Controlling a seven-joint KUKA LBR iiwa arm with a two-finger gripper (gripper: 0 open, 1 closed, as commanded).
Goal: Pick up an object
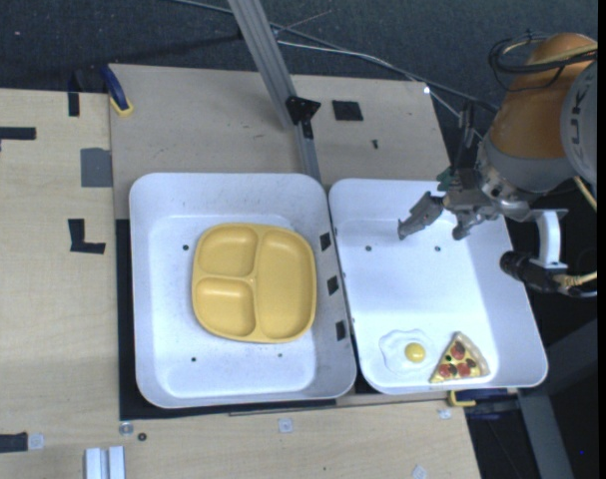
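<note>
The right bin (502, 297) holds a toy fried egg (406, 350) and a toy pizza slice (460, 358) side by side near its front edge. My gripper (438, 225) hangs over the far part of that bin, well behind both toys, and it is open, its two dark fingers spread apart with nothing between them. In the left bin (153, 267) lies a yellow divided plate (254, 282).
A slanted metal pole (273, 68) rises behind the two bins. A blue and yellow clamp (117, 90) sits at the bench's far left corner. Black tape marks dot the wooden bench. Cables trail by the arm at the right.
</note>
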